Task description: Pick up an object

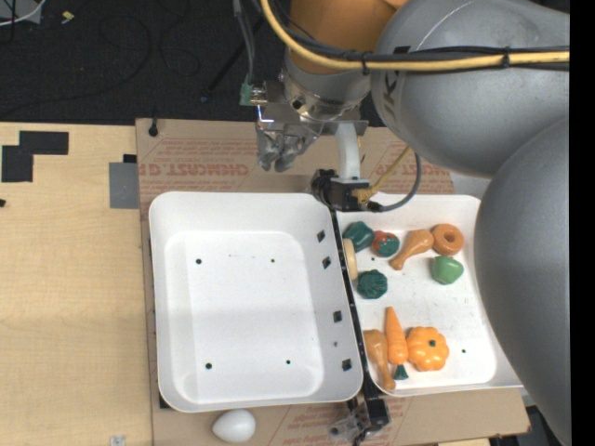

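- The pincer (279, 156) is hanging at the upper middle of the frame, above the far rim of the left bin (167, 249), with nothing between its fingers; they are sitting close together — narrow, as far as the slant is showing.
- The pickable toys are all lying in the right bin (483, 221) at the lower right: a carrot (395, 334), a pumpkin (428, 348), a drumstick (415, 245), a doughnut (449, 239), a green pepper (447, 269), and a dark green piece (372, 283).
- A descent from here is risking a close on bare plastic, since the pincer is standing well apart from every toy.
- The carrot and pumpkin are touching, so a grasp there is likely nudging one aside or catching both.
- Toys near the dividing wall are leaving little finger room — a collision with the rim is possible.
- A white egg (233, 426) is resting on the worktop (65, 277) at the bottom, outside both bins; round and smooth, it is probably slipping easily.
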{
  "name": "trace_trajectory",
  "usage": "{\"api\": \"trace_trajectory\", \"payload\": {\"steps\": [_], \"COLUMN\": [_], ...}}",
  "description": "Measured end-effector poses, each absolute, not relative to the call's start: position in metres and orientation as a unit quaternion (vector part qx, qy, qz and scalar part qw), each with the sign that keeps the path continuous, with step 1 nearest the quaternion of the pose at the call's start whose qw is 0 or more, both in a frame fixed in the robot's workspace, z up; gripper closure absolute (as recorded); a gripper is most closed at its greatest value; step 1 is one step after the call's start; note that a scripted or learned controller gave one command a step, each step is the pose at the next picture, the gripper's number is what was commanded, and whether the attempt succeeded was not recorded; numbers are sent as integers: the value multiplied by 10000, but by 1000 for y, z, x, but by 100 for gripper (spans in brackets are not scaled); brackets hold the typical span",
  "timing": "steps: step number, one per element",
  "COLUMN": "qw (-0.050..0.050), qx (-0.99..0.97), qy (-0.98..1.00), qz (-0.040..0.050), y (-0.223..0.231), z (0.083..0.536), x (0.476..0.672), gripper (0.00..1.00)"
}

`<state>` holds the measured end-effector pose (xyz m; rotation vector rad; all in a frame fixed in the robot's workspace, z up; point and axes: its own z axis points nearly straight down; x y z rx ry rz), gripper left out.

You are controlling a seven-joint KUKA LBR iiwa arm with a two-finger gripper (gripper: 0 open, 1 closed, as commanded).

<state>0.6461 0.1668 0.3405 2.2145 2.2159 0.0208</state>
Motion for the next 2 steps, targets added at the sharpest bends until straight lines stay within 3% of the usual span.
{"api": "trace_trajectory", "payload": {"steps": [1,2], "qw": [-40,41], "qx": [7056,7072], "qy": [7086,7070], "qz": [-57,64], "y": [216,190], "z": [219,387], "x": [641,645], "gripper": [100,100]}}
